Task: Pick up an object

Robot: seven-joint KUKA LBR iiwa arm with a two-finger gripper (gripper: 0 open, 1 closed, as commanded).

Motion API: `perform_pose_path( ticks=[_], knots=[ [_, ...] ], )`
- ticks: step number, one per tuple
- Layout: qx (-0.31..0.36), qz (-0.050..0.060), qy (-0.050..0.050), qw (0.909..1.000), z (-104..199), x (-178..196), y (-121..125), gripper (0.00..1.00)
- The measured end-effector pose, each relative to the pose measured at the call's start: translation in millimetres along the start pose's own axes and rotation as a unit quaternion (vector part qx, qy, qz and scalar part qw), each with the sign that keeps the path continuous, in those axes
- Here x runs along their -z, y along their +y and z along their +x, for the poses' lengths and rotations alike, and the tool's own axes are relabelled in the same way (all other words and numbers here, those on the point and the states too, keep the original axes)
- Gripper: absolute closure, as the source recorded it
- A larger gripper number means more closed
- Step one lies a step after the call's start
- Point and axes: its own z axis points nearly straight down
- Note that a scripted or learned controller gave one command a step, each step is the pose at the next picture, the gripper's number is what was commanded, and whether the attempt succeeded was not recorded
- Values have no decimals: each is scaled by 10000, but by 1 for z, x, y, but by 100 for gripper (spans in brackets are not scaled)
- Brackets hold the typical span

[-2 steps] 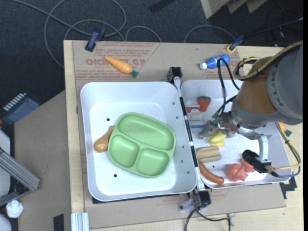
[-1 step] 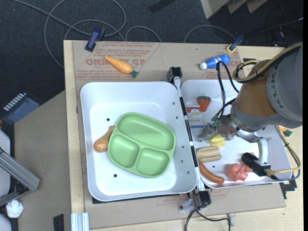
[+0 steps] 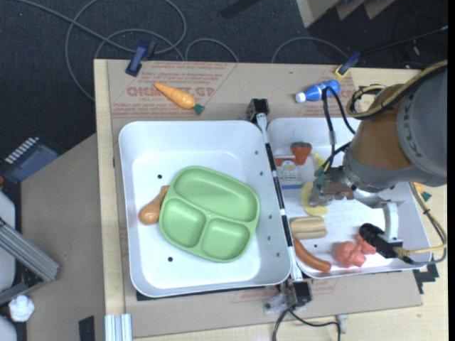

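Orange-red sausage (image 3: 313,257), tan bun (image 3: 308,226), right bin (image 3: 405,261)

A green divided plate (image 3: 208,213) lies in the left bin (image 3: 142,148), with a tan toy (image 3: 152,209) tucked against its left edge. The arm (image 3: 398,137) reaches over the right bin (image 3: 284,130), its gripper (image 3: 328,189) low above a yellow item (image 3: 313,203). Nearby lie a strawberry (image 3: 302,151), a small carton (image 3: 288,172), a bread roll (image 3: 308,226), a sausage (image 3: 311,256) and a pink toy (image 3: 352,253). A toy carrot (image 3: 176,95) rests on the tabletop (image 3: 114,119) behind the bins

A green tray (image 3: 207,213) crowds the left bin (image 3: 135,162); its corners lie open.
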Motion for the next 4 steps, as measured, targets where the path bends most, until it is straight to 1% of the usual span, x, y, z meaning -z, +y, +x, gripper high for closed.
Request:
perform_pose_path(
  ticks=[1, 2, 3, 4],
  knots=[
    [2, 2, 0, 10000, 0, 0, 0, 0],
    [9, -3, -1, 10000, -7, -10, 10, 0],
    [8, 10, 6, 10000, -6, -10, 3, 0],
    [5, 13, 7, 10000, -1, -10, -10, 0]
  ],
)
